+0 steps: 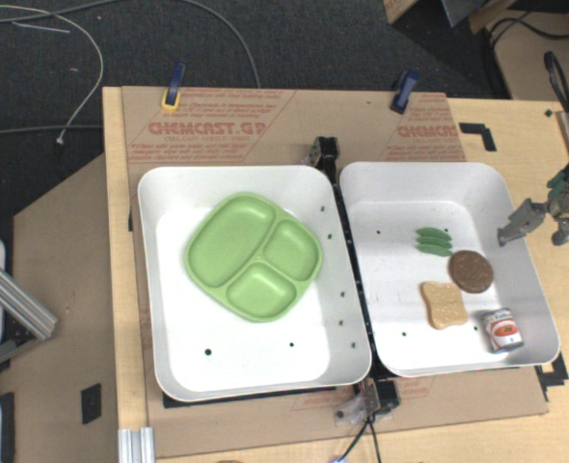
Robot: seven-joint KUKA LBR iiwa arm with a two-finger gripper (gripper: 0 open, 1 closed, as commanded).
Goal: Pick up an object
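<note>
The end effector (545, 224) sits at the far right of the camera view, just outside the right wall of the right bin (400, 183), with its two fingers spread apart and nothing between them; one grey finger (518, 222) points in over the bin's rim. Inside that bin, four small things lie toward its right half. A green pea pod (434, 240) lies to the left of the end effector, near the bin's middle. A round brown cookie (472, 271) sits just below and right of the pod, the closest of the four to the end effector, lying below and left of the finger and apart from it. A piece of toast (445, 306) lies just beneath the cookie, almost touching it. A small red and white can (502, 330) lies on its side in the bin's lower right corner, well below the end effector. The left bin (159, 258) holds a green divided plate (254, 256) with three compartments, turned at a slant, well apart from the end effector. Both bins rest side by side on the table (477, 114).
</note>
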